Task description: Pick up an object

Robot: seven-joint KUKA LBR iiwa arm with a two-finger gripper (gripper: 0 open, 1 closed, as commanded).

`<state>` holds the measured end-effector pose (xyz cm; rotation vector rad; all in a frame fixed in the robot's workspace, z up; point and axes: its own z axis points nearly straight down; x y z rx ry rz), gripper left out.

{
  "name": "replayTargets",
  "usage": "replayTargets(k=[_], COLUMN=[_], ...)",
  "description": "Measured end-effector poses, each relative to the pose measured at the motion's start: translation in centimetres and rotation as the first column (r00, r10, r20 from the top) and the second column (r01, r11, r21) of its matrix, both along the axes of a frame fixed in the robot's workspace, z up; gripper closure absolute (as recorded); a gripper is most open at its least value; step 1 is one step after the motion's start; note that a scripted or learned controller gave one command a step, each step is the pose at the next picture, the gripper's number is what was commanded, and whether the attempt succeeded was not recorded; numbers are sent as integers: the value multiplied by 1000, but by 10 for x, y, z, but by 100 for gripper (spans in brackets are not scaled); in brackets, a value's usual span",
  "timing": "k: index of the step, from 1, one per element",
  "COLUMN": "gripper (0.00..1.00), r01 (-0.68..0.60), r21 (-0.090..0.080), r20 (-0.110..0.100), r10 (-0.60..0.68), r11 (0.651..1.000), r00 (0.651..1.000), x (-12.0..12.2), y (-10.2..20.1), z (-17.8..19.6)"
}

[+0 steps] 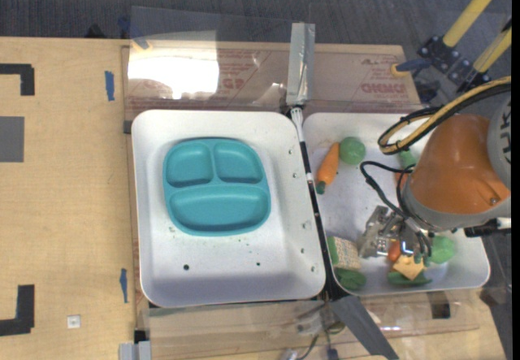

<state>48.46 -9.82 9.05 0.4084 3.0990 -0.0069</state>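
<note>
My gripper (388, 238) is low in the right bin (357, 196), near its front, under the orange-banded wrist (455, 167). It hangs over a cluster of small toy foods: an orange and yellow piece (407, 266) just under it, a tan block (343, 250) to its left, a dark green piece (351, 277) at the front rim and a green round piece (443, 250) to its right. A toy carrot (327, 165) and a light green ball (353, 149) lie further back, apart from the gripper. I see nothing lifted off the bin floor.
The left bin (154, 253) holds a teal divided plate (217, 185). A ridge (313, 212) separates the two bins. Black and yellow cables (406, 135) loop beside the wrist. A clear panel (244, 74) stands behind the bins.
</note>
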Motion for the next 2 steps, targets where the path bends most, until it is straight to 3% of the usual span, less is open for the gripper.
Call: replayTargets(k=[1, 2], gripper=[100, 100], r01=[-40, 20], r21=[-1, 5], r20=[1, -1], r10=[40, -20], r11=[999, 1000], r00=[999, 1000], x=[0, 56], y=[3, 5], z=[0, 0])
